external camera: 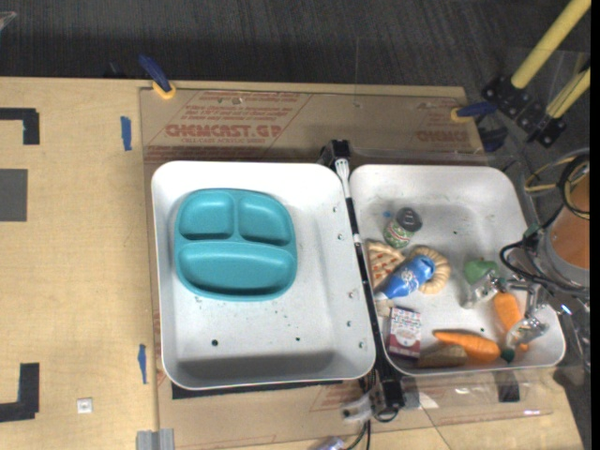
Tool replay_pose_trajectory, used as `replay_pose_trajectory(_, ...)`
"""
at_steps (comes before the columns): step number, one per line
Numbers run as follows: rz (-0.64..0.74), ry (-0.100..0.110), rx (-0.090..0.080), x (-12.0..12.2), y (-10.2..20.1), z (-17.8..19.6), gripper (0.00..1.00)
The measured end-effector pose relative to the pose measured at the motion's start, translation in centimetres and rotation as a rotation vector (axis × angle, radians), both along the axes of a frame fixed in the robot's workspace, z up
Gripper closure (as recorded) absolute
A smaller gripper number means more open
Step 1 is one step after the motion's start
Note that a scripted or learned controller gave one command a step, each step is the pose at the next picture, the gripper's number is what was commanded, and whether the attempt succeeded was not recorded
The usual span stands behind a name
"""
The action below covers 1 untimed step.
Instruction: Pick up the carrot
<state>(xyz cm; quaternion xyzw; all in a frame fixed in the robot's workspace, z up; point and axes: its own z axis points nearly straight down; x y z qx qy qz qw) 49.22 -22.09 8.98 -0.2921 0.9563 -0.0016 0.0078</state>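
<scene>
Cardboard is covering the table as the hand (514, 300), fingers clamped on a carrot (507, 311), is hovering just beside another carrot (468, 345) lying crosswise.

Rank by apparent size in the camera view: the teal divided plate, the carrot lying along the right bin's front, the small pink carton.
1. teal divided plate, clearly largest.
2. carrot, long and thin.
3. pink carton, though it looks close to the carrot in area, so this order is unsure.
</scene>
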Motion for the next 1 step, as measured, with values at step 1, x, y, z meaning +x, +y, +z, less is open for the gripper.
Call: replay_pose_trajectory(1,-0.002,-0.011,-0.001,0.40,0.07,1.32,1.00)
